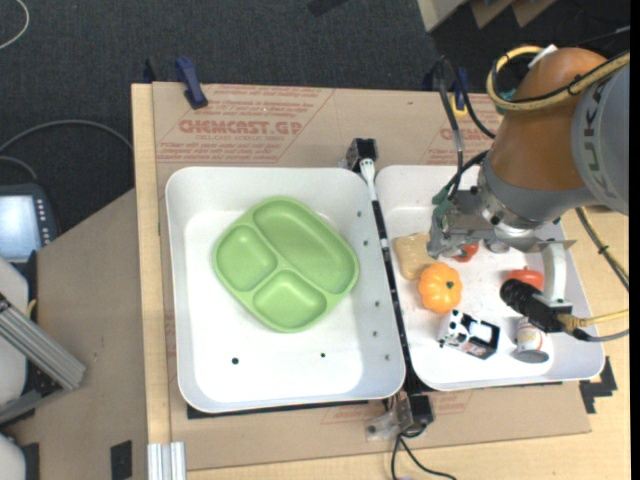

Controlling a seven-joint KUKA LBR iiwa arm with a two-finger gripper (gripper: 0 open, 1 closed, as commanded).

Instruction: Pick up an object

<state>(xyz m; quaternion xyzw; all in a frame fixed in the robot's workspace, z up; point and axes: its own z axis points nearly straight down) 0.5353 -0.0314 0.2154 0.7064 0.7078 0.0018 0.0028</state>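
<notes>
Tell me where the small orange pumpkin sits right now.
In the camera view, the small orange pumpkin lies in the right bin, near its left wall, just below the tool and above a black-and-white object.

A divided plate (285, 263) lies in the left bin (190, 268). In the right bin (570, 368), a small pumpkin (440, 288) sits at centre-left, a patterned box (470, 335) just below it.

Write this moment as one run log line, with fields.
arm: over right bin | gripper: above orange pumpkin toy | left bin: green divided plate

Left bin (190, 298): green divided plate (286, 263).
Right bin (500, 370): orange pumpkin (439, 287) below the gripper (452, 240).
</notes>
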